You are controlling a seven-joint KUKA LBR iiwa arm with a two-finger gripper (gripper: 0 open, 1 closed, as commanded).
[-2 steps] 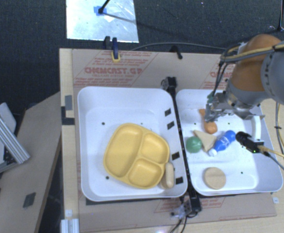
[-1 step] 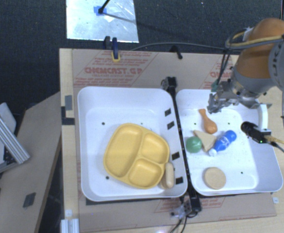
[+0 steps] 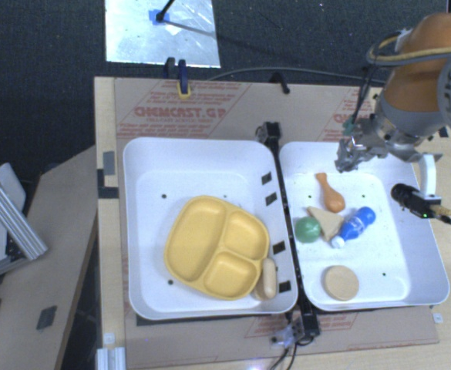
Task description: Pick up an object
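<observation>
Pincer (image 3: pixel 349 159) nr right bin (image 3: pixel 422 241) back edge

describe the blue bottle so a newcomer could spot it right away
Look in the right-hand white bin, at the cluster of small items near its middle. The small blue plastic bottle with a white cap lies on its side at the cluster's right end, beside a tan wedge. It is the only blue item there.

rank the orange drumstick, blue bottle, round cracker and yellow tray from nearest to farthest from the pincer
Measured from the pincer:
1. Orange drumstick, right bin, just below it.
2. Blue bottle, right bin, middle.
3. Round cracker, right bin, front.
4. Yellow tray, left bin.
</observation>
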